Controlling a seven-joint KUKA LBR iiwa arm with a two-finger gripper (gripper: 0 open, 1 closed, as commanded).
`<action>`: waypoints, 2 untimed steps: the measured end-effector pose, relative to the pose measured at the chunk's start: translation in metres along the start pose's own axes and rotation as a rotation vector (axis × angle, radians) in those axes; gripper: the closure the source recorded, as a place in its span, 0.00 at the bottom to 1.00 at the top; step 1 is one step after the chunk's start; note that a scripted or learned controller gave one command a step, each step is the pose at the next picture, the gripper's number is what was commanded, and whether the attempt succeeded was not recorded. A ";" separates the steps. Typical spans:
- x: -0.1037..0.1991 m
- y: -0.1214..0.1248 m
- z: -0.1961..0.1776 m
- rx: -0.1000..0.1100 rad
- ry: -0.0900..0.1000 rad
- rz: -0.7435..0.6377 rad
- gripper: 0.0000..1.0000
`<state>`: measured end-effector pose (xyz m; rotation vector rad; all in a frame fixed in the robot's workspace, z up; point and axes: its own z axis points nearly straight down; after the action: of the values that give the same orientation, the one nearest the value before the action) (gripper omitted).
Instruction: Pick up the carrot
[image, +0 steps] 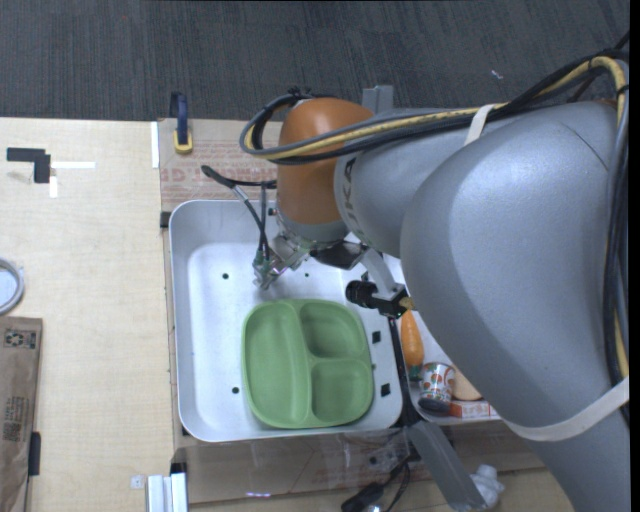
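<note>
Hovering our gripper (266, 272) over the white bin (200, 330) above the glossy green three-compartment plate (308, 362); finger state we cannot tell. Smooth tapered orange carrot (411, 340) is lying in the right-hand bin.

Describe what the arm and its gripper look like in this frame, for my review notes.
The arm is bulky, rounded and glossy grey, with an orange band above the wrist. Black and yellow cables run along its top and loop over the orange part. The gripper is a small dark metallic assembly with thin wires trailing from it.
</note>
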<state>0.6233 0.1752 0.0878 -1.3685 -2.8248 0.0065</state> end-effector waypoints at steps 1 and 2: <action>-0.011 -0.016 0.000 0.001 0.000 -0.073 1.00; 0.025 -0.023 -0.002 -0.005 -0.002 0.218 1.00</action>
<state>0.5898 0.1807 0.0897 -1.6704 -2.6626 0.0016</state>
